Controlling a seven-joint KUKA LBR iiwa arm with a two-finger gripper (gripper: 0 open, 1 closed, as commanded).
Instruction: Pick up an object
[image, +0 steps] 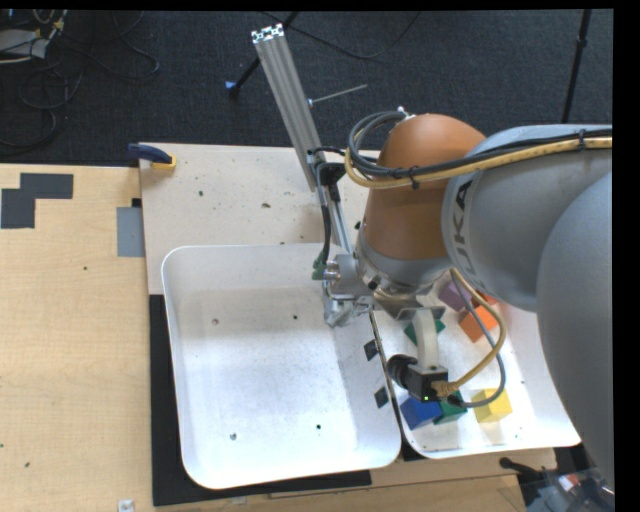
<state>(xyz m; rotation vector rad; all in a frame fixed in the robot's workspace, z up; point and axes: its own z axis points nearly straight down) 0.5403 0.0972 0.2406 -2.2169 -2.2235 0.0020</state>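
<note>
White left bin (250, 380) beneath end effector (338, 300)

The grey arm (545, 230) is reached in from the right and bent steeply down over the right bin (545, 425). Its orange band (420, 190) is held above that bin's far left part, and the gripper (345, 300) is lowered just beyond its left rim.

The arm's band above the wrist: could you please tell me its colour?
The band is orange; camera view.
</note>
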